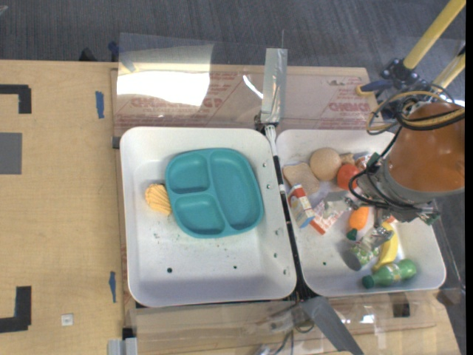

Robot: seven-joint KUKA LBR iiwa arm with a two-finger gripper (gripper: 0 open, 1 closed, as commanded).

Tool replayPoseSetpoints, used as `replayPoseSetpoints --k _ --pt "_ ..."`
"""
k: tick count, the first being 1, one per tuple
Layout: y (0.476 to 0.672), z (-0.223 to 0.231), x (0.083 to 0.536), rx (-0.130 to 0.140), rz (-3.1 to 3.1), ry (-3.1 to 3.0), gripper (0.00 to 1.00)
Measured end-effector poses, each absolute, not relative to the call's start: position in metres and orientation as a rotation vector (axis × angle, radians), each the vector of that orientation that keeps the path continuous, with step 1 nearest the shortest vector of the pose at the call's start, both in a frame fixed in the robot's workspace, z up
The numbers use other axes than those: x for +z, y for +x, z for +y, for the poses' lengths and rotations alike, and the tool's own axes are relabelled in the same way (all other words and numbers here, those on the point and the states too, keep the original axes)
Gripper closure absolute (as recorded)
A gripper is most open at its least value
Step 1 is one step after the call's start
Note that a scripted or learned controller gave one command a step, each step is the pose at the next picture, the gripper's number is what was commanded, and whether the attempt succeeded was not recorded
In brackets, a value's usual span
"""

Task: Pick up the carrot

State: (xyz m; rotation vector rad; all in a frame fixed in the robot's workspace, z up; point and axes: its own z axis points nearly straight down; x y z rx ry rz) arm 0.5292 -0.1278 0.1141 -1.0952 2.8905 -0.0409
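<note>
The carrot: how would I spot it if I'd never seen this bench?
Look in the right bin, under the arm's orange band. The carrot lies near the bin's middle, below a red tomato and above a yellow banana. It is the small orange piece with a green tip at its lower left end.

I see the carrot [358, 220], a short orange piece with a green tip, lying just below-left of the gripper [380, 220], apparently touching it.
</note>
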Motion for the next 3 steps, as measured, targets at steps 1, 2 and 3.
replayPoseSetpoints --k 1,2,3 --pt "0.519 -0.116 0.115 -0.067 2.922 -0.957 0.0" --pt "0.518 -0.101 0.115 -0.068 2.916 -0.976 0.0" --pt "0.515 -0.097 0.114 -0.054 2.817 -1.25 0.0"
